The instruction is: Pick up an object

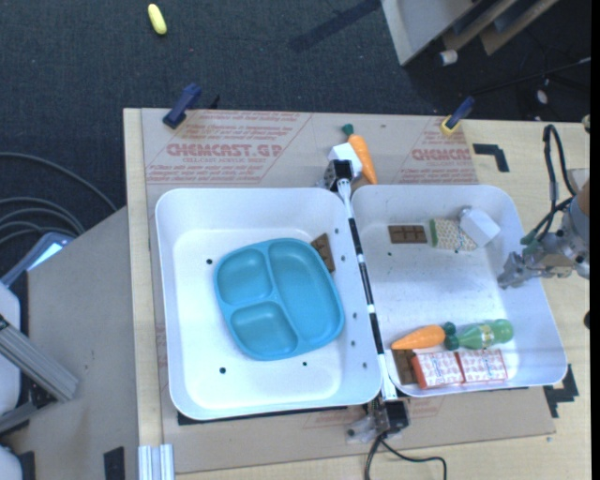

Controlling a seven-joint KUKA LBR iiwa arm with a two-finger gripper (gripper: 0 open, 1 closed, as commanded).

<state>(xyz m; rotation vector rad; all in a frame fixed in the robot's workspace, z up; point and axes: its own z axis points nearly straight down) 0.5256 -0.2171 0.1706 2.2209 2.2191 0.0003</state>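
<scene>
**Claw at bin edge — nothing held**

Your gripper (517, 272) hung over the right bin (525, 211), claw state indiscernible. The green bottle (480, 333) lay nearest — you should centre over its body, beside the carrot (419, 337), before descending.

A yellow piece (157, 19) lies on the dark floor (75, 84).
</scene>
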